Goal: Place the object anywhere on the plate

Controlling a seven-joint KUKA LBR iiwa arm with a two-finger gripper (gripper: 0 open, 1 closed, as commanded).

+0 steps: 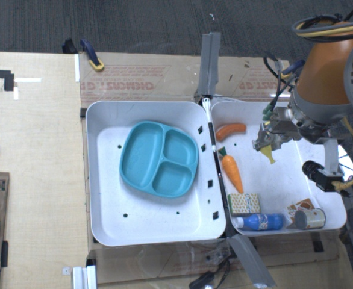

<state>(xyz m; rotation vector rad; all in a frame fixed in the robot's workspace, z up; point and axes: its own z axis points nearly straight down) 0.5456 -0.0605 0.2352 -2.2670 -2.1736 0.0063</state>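
A small yellow object (268, 156) shows just under the tool (271, 138), a sliver poking out below the fingertips, its tip pointing down and slightly right in the picture; most of it is hidden by the tool, so its full shape and long axis are hard to make out. It appears pinched between the fingers, so the tool is closed on it, above the floor of the right bin (285, 179).

Left of the tool lies an orange sausage-like piece (231, 130), long axis nearly level across the view. Below and left of the tool, a carrot (231, 171) lies with its green end up and its point down to the right. Farther below are a small box (244, 203), a blue bottle (260, 222) lying on its side, and a can (309, 217) near the bin's lower right corner.

Well left of the tool, across the wall between the bins, the blue three-part plate (159, 159) sits in the left bin (104, 179) with bare white floor all around it. The arm's orange band (324, 71) is cut off at the right edge.
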